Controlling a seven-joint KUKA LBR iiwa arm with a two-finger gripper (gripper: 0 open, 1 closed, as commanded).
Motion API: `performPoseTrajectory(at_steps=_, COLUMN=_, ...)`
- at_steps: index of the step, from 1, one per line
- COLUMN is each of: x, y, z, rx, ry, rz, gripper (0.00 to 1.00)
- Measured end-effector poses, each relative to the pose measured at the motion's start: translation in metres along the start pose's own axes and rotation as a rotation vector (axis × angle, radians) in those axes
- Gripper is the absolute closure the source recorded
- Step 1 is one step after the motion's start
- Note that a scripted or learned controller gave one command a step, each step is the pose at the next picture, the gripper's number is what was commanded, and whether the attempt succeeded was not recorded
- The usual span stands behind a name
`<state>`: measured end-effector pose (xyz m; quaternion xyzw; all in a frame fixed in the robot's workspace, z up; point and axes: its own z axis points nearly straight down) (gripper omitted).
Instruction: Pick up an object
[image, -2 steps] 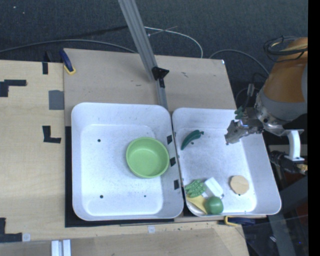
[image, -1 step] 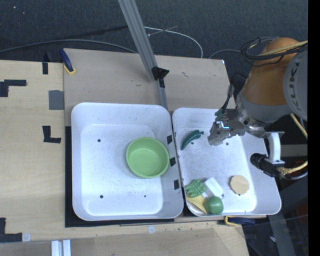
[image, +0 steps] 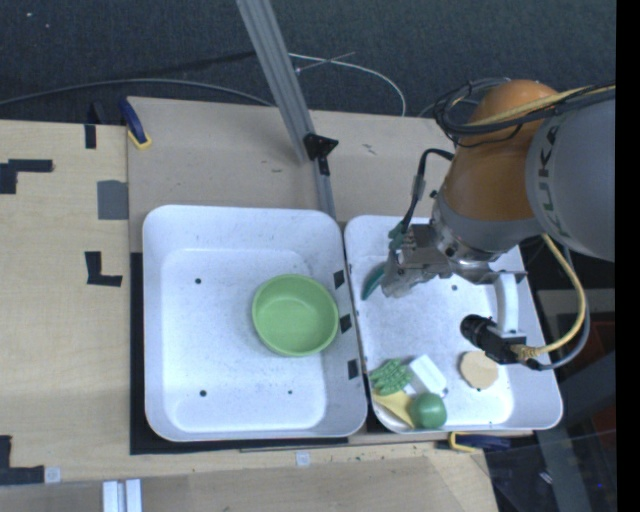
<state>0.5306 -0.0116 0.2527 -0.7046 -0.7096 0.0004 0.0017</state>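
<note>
Camera view: bench w/ two shallow white bins side by side. Left bin (image: 180, 300) holds a green bowl (image: 294, 315), upright, right of centre, near the wall shared w/ the right bin (image: 530, 400).

Arm: grey w/ orange band (image: 500, 150), reaches in from the right; wrist sits over the upper part of the right bin. Gripper (image: 392, 278) hangs over that bin's upper-left area, just beside the shared wall. A teal object (image: 373, 281), small & slanted, sits at the fingertips on their left side; whether it is between the fingers or only next to them, cannot tell. Jaw state (open vs. closed): cannot tell, since the wrist body covers the fingers.

Right bin, lower part: green ridged item (image: 390, 377), white block (image: 428, 374) just beside it, yellow piece (image: 393, 405) below, green ball (image: 429, 411) touching the yellow piece, near the front wall. Tan disc (image: 479, 371) lies apart, toward the right wall. Black cylindrical fitting (image: 487, 337) w/ cable sits above the disc.

Metal pole (image: 285, 85) runs down from top centre to the bins' rear edge.
</note>
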Motion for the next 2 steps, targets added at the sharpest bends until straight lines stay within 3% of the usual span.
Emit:
performPoseTrajectory(at_steps=1, x=0.055, y=-0.004, z=0.000, rx=0.000, ry=0.000, rz=0.000, gripper=1.00)
performPoseTrajectory(at_steps=2, x=0.102, y=0.007, z=0.007, rx=-0.001, ry=-0.002, rz=0.001, gripper=1.00)
